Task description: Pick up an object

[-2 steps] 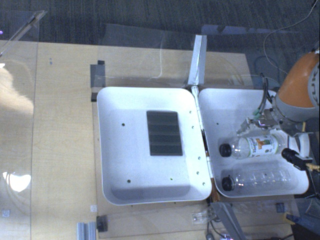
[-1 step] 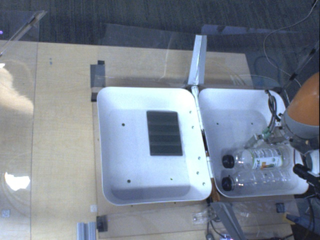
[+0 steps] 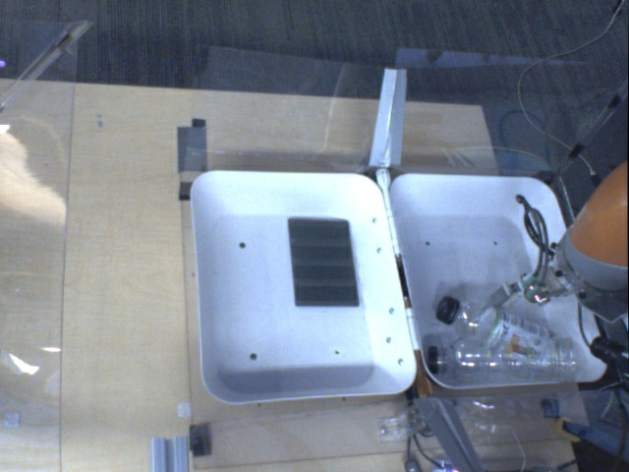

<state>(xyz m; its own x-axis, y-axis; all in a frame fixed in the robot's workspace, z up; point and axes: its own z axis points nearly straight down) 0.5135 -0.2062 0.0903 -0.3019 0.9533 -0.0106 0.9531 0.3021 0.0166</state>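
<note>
Right bin holds the candidates: a clear plastic bottle lying on its side along the near wall, and a second clear item with a black cap just beside it, tilted toward the arm. Gripper sits low in the right bin, over or against the capped clear item; whether it touches is too blurred to tell. Jaws: cannot tell how far open they are, and nothing is visibly held between them. Left bin carries one dark ribbed rectangular pad, flat, near the centre, well apart from the arm.

Risks, as a judgement:
- Clear plastic is smooth and round, so the bottle may roll or squirt out on closing.
- The two clear items lie close together, so a grasp may nudge one into the other or catch both.
- Bottle lies against the near wall, so there is little room on that side and the gripper could hit the rim.
- Loose black cable by the wrist could snag.

No brand, label or writing is readable; bottle label is a blur. Worktop is pale wood.
</note>
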